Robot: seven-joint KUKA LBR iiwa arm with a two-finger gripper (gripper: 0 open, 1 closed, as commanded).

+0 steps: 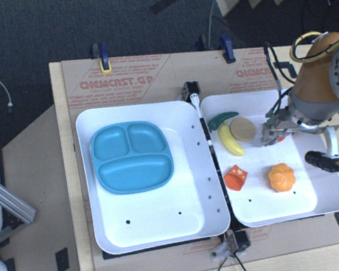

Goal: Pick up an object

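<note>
One hand [272,134] hangs low over the right bin [326,196], at the end of the grey arm [324,88] with its orange band, which comes in from the right edge. Its dark fingers are too small and too crowded together to judge, so I cannot tell whether they are open or closed, and nothing can be seen between them. A small patch of red shows on the bin floor just beside the hand.

Just to the left of the hand lies a tan round disc [242,129], touching a yellow banana [231,140] and a dark green curved piece [222,120] above it. Nearer the front of the same bin sit an orange fruit [282,177] and a red-orange block [236,177], apart from each other and from the hand.

Across the central divider, the left bin [166,222] holds a blue three-compartment plate [133,157] toward its back left.

Both bins rest on a brown board printed with red lettering [116,82], held by blue clamps [103,56] along the far edge of the desk. Cables [231,264] trail off the front, and dark carpet [55,23] spreads behind. Pale metal framing [7,200] stands at the left.
</note>
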